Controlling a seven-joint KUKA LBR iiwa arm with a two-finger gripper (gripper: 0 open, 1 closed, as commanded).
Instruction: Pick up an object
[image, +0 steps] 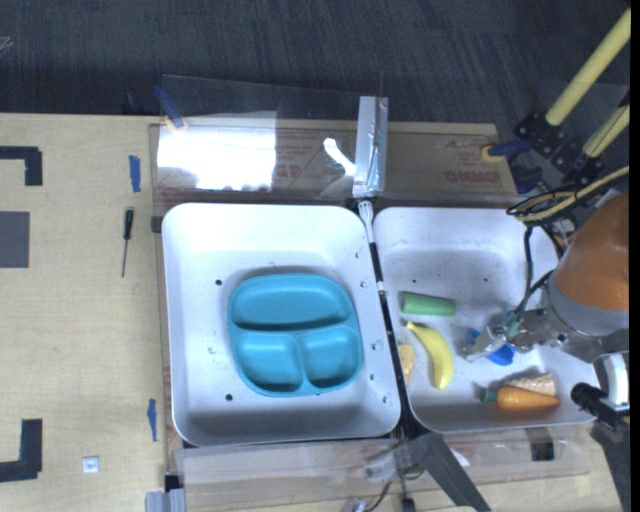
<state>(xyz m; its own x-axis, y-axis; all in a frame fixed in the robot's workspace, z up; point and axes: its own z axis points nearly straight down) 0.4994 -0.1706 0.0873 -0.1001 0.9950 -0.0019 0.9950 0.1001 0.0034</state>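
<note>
While the hand (497, 338), grip unclear, hangs near the banana (434, 352), the right bin (450, 232) is bare behind.

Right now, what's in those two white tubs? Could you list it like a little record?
left bin: a blue divided tray
right bin: green block, banana, carrot, small blue item
arm: reaches in from the right, low over the right bin
gripper: near the small blue item; grip unclear
</note>
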